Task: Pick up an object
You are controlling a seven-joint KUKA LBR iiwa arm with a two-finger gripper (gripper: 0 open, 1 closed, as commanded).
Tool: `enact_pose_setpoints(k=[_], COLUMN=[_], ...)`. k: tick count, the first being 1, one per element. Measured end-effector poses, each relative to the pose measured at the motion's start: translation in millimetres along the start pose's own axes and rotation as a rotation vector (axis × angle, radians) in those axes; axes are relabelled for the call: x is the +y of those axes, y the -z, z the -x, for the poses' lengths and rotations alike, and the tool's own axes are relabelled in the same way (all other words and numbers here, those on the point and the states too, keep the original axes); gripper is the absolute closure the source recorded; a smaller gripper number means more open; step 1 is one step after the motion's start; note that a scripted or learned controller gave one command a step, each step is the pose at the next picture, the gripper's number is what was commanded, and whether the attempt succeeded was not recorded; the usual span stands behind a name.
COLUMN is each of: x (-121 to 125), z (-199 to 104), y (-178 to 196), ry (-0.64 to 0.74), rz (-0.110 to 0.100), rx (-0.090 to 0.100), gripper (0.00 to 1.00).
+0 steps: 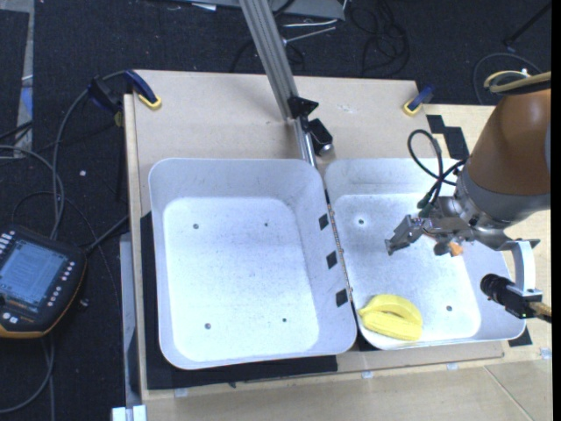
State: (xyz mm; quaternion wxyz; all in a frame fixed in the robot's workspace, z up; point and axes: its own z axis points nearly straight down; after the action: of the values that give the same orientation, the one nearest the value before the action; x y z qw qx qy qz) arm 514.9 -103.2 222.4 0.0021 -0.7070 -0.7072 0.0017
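A yellow banana-shaped object [392,317] lies in the near left corner of the right bin [379,184]. My gripper [402,238] hangs over the middle of that bin, up and to the right of the yellow object and apart from it. Its fingers point left. Nothing shows between them.
The left bin [175,182] sits beside the right one, sharing a raised divider with black clips [333,257]. A slanted metal post [273,51] rises behind the bins. A teach pendant [31,279] lies off the bench at the left. Yellow clamps [149,100] sit at the bench's far corners.
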Motion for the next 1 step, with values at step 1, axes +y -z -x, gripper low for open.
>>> enact_pose_setpoints(k=[1], x=[3.4], z=[6.7], y=[-45.9], ry=[0.000], rz=[0.001], rx=[0.000], gripper=[0.00])
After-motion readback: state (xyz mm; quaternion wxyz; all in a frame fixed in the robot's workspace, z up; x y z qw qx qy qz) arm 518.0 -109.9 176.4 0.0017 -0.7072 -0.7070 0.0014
